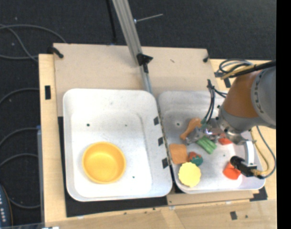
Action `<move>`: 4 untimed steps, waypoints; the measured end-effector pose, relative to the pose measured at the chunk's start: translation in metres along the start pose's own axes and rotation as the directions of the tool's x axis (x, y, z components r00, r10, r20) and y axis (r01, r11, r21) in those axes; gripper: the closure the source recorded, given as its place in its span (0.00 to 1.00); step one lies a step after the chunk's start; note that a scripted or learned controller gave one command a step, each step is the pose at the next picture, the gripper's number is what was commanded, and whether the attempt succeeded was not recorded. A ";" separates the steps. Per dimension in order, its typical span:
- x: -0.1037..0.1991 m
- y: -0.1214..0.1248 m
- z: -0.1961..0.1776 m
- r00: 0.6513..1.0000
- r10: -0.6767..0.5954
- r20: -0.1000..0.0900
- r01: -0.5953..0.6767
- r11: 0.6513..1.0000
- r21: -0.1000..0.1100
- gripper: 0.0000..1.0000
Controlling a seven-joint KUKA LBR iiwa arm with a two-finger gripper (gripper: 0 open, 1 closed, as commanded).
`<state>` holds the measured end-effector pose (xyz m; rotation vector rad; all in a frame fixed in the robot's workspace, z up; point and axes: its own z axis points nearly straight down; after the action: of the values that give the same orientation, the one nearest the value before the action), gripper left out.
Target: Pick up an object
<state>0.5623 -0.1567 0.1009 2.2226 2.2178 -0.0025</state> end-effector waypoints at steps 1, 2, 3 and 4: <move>-0.001 0.001 -0.011 1.000 0.006 -0.001 -0.006 1.000 -0.003 1.00; -0.002 -0.003 -0.074 1.000 0.001 0.000 -0.001 1.000 -0.007 1.00; 0.001 -0.008 -0.134 1.000 -0.005 0.000 0.005 1.000 -0.008 1.00; -0.001 -0.007 -0.186 1.000 -0.006 0.000 0.006 1.000 -0.005 1.00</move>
<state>0.5556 -0.1570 0.2869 2.2135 2.2218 0.0029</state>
